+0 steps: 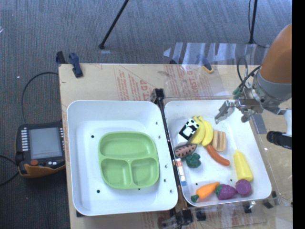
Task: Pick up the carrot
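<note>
The carrot (207, 190), orange with a green top, lies near the front edge of the right bin (255, 142), its top pointing left. My gripper (235, 112) hangs over the back of that bin, well behind the carrot and a little to its right. Its two fingers are spread apart with nothing between them.
The right bin also holds bananas (204, 130), a black-and-white cube (189, 128), a hot dog bun (219, 140), a sausage (218, 155), broccoli (193, 161), a corn cob (242, 165) and purple pieces (234, 190). A green divided plate (128, 158) sits in the left bin (76, 128).
</note>
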Robot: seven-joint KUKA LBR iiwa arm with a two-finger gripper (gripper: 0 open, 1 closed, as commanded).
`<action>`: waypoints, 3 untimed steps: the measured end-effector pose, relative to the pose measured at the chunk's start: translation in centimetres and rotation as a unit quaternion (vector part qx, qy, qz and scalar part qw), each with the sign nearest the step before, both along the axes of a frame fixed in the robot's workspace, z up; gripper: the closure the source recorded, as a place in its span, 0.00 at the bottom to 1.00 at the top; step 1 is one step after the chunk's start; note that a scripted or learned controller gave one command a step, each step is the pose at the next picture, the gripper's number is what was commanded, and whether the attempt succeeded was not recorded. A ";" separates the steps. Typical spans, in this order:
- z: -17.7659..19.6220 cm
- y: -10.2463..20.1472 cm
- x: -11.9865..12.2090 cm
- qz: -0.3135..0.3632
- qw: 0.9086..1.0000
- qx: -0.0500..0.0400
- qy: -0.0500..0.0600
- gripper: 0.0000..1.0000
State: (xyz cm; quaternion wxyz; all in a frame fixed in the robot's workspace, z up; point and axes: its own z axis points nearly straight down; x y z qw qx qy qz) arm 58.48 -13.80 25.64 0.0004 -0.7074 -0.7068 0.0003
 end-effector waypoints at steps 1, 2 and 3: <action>-15.6 -0.4 -7.2 0.092 0.996 0.000 -0.005 0.00; -17.1 3.7 -11.1 0.275 0.961 0.003 0.002 0.00; -16.2 3.6 -11.0 0.270 0.963 0.003 0.002 1.00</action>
